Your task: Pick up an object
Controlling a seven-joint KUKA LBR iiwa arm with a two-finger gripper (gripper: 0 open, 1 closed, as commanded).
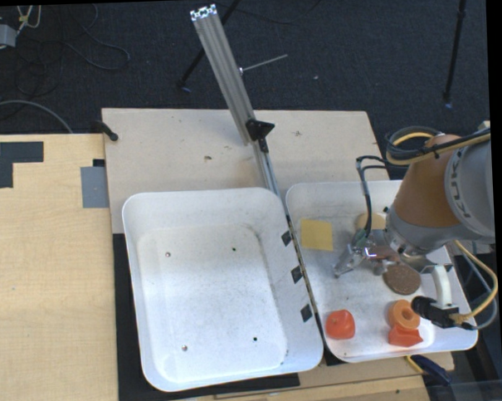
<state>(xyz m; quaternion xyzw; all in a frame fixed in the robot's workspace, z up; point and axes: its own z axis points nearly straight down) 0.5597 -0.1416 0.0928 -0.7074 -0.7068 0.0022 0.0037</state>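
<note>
My gripper point(350, 261) is low in the right bin point(369, 345), with the grey arm and its orange band coming in from the right. It is open with nothing between its fingers, over bare bin floor. A yellow block point(316, 234) lies just to its upper left. Directly to its right, a brown disc point(401, 279) rests partly under the wrist. A red cup-shaped piece point(339, 325) sits near the bin's front left, and an orange piece point(403, 323) stands at the front right.
The left bin point(145, 242) lies beside the right one, with small black clips along the shared rim. A slanted aluminium bar point(229, 80) rises behind the bins. A pale wooden table point(47, 279) lies to the left.
</note>
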